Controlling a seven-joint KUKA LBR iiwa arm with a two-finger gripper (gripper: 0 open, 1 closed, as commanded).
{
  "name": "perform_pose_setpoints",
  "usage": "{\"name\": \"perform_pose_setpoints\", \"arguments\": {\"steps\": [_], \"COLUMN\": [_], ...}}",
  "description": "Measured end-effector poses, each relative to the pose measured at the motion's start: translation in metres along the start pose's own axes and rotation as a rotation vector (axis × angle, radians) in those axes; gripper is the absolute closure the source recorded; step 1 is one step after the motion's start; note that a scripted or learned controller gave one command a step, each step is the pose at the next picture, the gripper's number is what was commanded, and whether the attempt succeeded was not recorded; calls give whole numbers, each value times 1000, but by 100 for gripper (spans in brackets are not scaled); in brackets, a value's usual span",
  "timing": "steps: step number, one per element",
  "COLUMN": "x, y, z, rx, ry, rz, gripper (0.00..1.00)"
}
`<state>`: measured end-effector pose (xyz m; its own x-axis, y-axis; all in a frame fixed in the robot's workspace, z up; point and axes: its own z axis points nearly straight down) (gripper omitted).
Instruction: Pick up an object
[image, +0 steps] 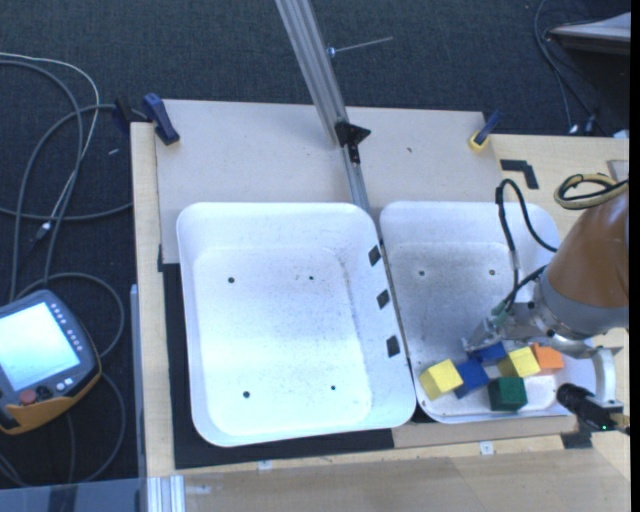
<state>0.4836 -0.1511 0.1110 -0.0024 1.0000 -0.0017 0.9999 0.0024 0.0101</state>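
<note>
Blocks lay clustered in the front right corner of the right bin (440, 250): a yellow block (440, 378) nearest the bin's inner wall, a blue block (473, 375) touching it on its right, a green block (507, 393) just beside the front rim, a second yellow block (524, 361) behind the green one, and an orange block (548, 355) at the far right of the group. A second blue block (489, 352) sat behind the first, directly under the tool.

Arm (598, 270) entered from the right edge of the surface (250, 150), its orange band over the right bin's right rim. Jaws (492, 335) were low over the cluster, at the rear blue block. Whether they were open or closed, or had hold of anything, could not be told; the wrist body hid the fingers.

Left bin (280, 320) stood beside the right bin, their inner rims touching. Black cable (508, 230) looped from the wrist over the right bin. Blue clamp (160, 118) sat at the surface's rear left corner, and a yellow clamp (483, 135) near the rear right. Metal pole (320, 85) crossed the rear edge at a slant. Pendant (40, 355) lay on the floor off the left edge.
</note>
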Motion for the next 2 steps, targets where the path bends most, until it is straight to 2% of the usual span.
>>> {"name": "perform_pose_setpoints", "arguments": {"steps": [1, 2], "x": [100, 182], "y": [0, 53], "z": [-92, -101], "rx": [3, 6], "ry": [5, 6], "rz": [-9, -8], "gripper": [100, 100]}}
